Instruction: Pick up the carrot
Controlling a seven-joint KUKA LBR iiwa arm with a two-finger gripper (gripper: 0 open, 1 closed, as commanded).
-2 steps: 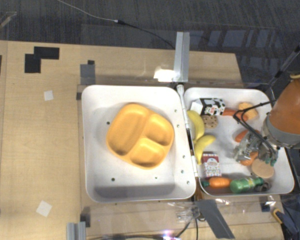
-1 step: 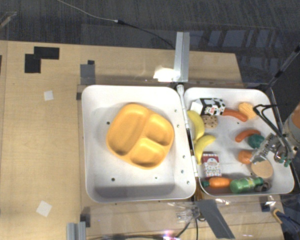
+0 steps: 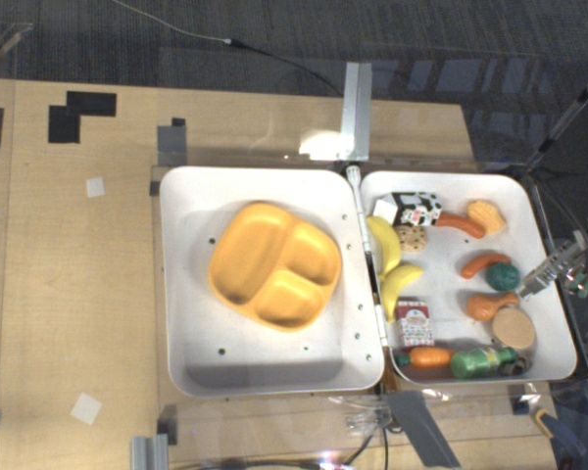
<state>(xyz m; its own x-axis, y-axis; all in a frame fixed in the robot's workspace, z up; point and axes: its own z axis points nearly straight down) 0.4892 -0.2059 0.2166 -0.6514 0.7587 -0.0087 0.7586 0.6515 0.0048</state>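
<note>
Carrot [image 3: 429, 357] in right bin [image 3: 559, 292], end effector [image 3: 554, 272] at right rim.

Carrot [image 3: 430, 357] apparently hemmed by green bottle [image 3: 484, 361].

Bright overhead light, soft shadows, sharp

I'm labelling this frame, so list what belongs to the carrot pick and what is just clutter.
Job in hand:
carrot, against the right bin's near wall
end effector

Lying about:
bananas
green bottle
red box
yellow divided plate, in the left bin
</note>
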